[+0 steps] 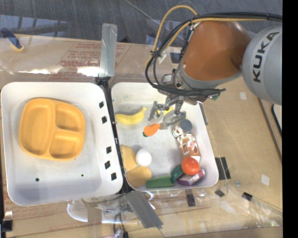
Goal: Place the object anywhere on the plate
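A yellow plate [52, 128] with three compartments lies in the left bin [20, 187]. My gripper [166, 114] hangs low over the upper middle of the right bin [208, 148], open, with nothing clearly between its fingers. A small orange toy piece [151, 130] lies on the bin floor just below and left of the gripper. A yellow banana [130, 117] rests to the gripper's left. The arm's orange band and cables hide the bin's far rim.
The right bin also holds a printed can [188, 144], a red tomato [190, 165], a green cucumber [159, 182], a white egg [143, 158], a tan bread piece [138, 173] and a purple item [192, 178]. A ridge [111, 133] separates the bins.
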Action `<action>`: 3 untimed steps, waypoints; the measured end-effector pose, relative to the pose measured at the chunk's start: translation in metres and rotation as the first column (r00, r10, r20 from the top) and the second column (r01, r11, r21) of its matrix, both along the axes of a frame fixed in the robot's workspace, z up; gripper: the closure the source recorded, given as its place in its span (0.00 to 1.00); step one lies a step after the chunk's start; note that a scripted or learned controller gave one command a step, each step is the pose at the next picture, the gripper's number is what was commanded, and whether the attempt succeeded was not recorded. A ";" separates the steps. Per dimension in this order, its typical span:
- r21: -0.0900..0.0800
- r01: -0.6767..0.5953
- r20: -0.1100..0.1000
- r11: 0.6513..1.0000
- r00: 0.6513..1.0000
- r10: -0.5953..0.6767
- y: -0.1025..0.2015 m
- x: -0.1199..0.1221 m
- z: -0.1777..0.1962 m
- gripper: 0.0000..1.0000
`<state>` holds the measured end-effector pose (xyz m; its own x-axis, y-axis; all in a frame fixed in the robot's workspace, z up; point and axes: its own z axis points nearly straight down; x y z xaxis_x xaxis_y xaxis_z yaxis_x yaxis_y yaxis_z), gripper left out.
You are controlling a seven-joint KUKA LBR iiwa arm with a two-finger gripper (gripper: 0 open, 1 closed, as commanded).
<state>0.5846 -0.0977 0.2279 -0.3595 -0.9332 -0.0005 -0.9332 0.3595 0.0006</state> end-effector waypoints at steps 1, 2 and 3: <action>0.002 -0.036 -0.001 0.999 0.999 0.036 0.062 -0.064 -0.015 1.00; -0.002 -0.096 0.008 0.995 0.995 0.096 0.086 -0.100 0.069 1.00; -0.001 -0.348 0.006 0.938 0.938 0.348 0.095 -0.105 0.090 1.00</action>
